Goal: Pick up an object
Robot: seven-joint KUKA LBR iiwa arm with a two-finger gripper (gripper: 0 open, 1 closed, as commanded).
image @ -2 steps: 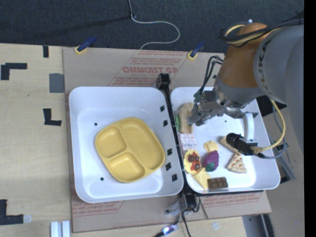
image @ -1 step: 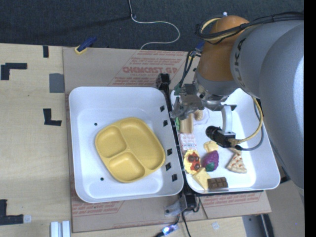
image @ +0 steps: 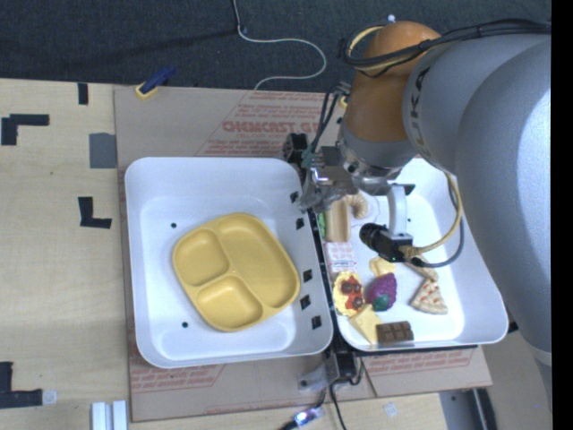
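the left bin holds a yellow tray with three sections, lying near its middle. the right bin holds small toy foods along its left wall and front edge: a purple grape bunch, a pizza slice, a brown chocolate bar (right by the front edge). the gripper hangs over the right bin's left wall, and i cannot tell if it holds anything.

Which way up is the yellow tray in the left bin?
Right side up: the yellow tray lies flat in the left bin, its three compartments facing the camera.
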